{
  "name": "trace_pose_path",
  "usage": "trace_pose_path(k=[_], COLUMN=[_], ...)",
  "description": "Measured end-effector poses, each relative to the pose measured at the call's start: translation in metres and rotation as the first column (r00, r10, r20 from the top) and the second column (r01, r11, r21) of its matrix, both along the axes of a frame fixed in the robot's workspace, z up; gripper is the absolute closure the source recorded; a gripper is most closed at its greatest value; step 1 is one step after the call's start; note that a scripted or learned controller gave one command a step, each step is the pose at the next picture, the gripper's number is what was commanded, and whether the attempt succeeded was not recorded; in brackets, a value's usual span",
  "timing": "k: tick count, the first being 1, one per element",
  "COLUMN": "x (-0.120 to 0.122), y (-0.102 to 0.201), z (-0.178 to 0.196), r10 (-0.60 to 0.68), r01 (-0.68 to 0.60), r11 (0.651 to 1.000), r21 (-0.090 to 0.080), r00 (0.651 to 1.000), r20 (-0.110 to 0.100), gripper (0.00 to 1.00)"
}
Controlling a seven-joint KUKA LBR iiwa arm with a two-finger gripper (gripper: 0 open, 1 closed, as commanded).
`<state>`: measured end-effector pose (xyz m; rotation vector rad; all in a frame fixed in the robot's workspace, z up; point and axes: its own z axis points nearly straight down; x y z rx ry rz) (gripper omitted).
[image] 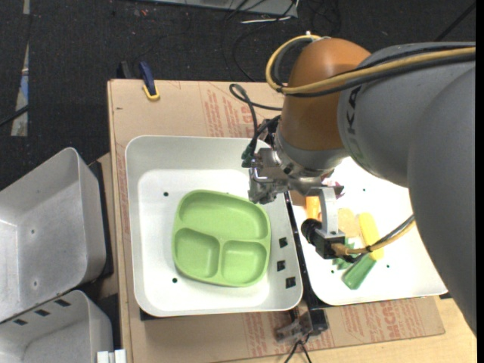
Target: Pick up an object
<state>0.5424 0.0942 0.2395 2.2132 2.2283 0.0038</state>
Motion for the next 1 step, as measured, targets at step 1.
trace_pose_path(k=[1], x=[-0.0007], y=[-0.0033], z=[-0.0006], r10=[-0.004], r01=[0.004], r11=[1.000], r21=[-0.002], r00=[1.000], r20=[-0.003], gripper=[0.00])
